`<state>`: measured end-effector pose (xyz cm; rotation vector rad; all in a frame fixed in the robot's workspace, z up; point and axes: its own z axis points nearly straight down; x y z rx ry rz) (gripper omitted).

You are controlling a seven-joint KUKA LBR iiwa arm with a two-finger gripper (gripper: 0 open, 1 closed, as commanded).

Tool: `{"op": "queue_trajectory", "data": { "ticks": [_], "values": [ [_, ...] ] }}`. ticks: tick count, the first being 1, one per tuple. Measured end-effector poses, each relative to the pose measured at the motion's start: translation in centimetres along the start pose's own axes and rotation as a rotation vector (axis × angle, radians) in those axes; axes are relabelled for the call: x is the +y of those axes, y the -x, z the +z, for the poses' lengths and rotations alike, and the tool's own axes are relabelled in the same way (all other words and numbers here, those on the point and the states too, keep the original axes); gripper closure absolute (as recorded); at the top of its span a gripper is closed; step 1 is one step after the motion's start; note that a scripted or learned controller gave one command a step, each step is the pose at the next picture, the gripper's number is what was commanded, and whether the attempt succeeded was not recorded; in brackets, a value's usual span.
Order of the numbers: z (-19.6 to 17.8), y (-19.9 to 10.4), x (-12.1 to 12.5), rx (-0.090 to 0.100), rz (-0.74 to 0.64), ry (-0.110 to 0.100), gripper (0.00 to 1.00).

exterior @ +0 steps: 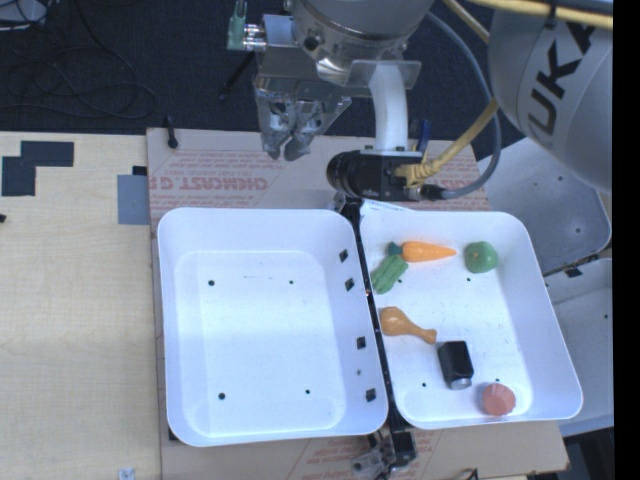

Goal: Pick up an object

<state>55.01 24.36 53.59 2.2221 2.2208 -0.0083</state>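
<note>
All of the candidate objects are gathered in the right bin (pixel 545 298), which suggests that this bin serves as the source while the left bin (pixel 180 258) is kept as the place for whatever is lifted out. A carrot (pixel 428 252) lies near the far wall, just beside a green pepper (pixel 389 272) close to the divider, with a green round fruit (pixel 481 257) a little apart to the side. Nearer the middle a tan drumstick-shaped piece (pixel 405 324) is seen, and toward the near corner a black block (pixel 456 363) and a pink ball (pixel 497 399) rest near each other. The gripper (pixel 290 146) is held high, beyond the far edge of the left bin, over the cardboard sheet (pixel 210 178), pointing down from the wrist. Its fingers appear drawn together, and nothing is seen between them. Judged from this pose, no object has yet been approached.
</note>
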Motion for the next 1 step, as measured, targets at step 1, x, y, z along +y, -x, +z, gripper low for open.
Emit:
{"op": "queue_trajectory", "data": {
  "ticks": [1],
  "values": [
    [6.12, -0.02, -2.98, -0.004, -0.003, -0.012, 1.0]
  ]
}}
